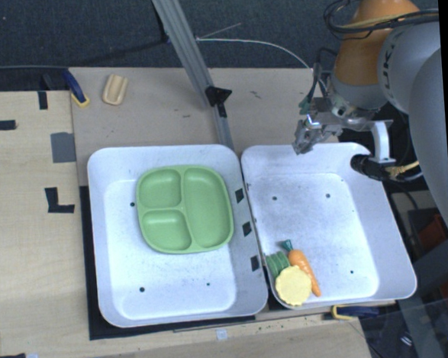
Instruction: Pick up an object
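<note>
On the surface (36,226) sit two white bins: the left bin (106,244) holds one green divided plate (185,208), and the right bin (365,233) holds one yellow disc (293,287) and one toy carrot (302,265) in its 7 o'clock corner. The gripper (307,140) hangs over that bin's 12 o'clock rim with nothing between its parts; how wide it stands I cannot tell. The carrot and disc lie well apart from it, toward 6 o'clock.

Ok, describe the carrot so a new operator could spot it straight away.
Look at the right-hand white bin, then at its near left corner. A small cluster of toy food lies there, and the carrot is the slim orange piece with a green top, right beside the pale yellow round piece. It is the one orange thing in either bin.
</note>
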